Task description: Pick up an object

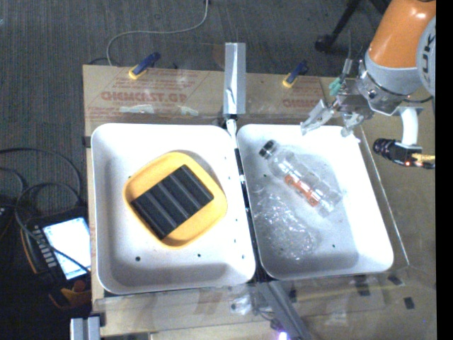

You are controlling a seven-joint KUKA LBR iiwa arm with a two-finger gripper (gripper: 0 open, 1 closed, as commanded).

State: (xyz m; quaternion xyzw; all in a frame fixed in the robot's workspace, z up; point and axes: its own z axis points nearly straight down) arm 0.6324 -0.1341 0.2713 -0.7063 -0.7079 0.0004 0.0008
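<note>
My gripper point(330, 119) hangs wide open and empty over the right bin's point(379, 243) back rim, the clear bottle point(301, 177) lies mid-bin, and I'm betting slippery plastic squirts out sideways.

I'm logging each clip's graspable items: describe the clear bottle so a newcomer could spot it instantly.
Start at the right-hand white bin of the two. In its upper half lies the clear plastic bottle on its side, running diagonally with its dark cap towards the bin's upper left corner. Its orange label marking and firm shape set it apart from the crumpled clear wrap just below it.
</note>
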